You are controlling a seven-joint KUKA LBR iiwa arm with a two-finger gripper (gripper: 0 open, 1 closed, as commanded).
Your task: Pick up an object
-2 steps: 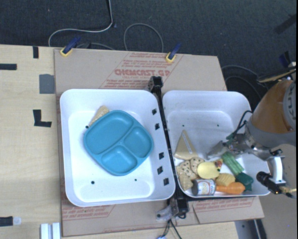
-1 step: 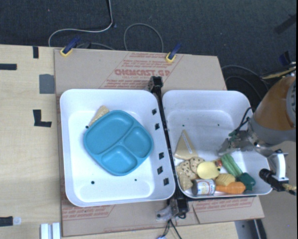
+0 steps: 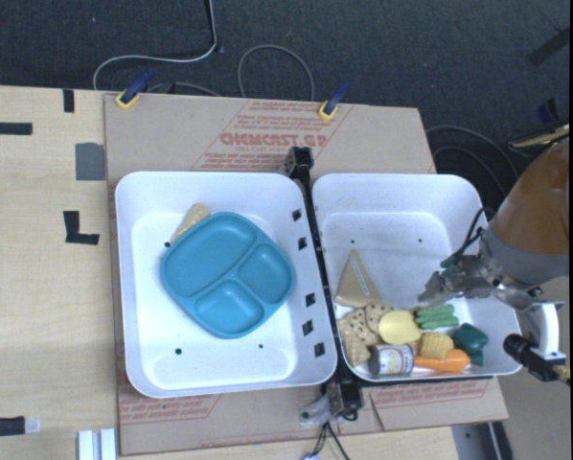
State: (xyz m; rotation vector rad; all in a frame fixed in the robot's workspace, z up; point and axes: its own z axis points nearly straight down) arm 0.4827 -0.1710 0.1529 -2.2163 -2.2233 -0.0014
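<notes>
On the bench (image 3: 37, 286) sit two white bins side by side on a sheet of brown cardboard (image 3: 267, 137). The left bin (image 3: 138, 257) holds a blue plate (image 3: 229, 274) with three sections, and a tan thing (image 3: 191, 220) peeks out from under its top edge. The right bin (image 3: 392, 204) has a pile of toy food along its near edge: a tan wedge (image 3: 356, 281), a speckled cracker (image 3: 355, 326), a yellow lemon (image 3: 399, 328), a green pod (image 3: 436, 316), an orange carrot (image 3: 442, 361), a small can (image 3: 394, 359) and a dark green piece (image 3: 470, 337). The arm (image 3: 540, 218) comes in from the right. Its hand (image 3: 449, 284) is low over the right bin, just above the green pod. You cannot tell if the hand is open or closed, and nothing shows in its grip
</notes>
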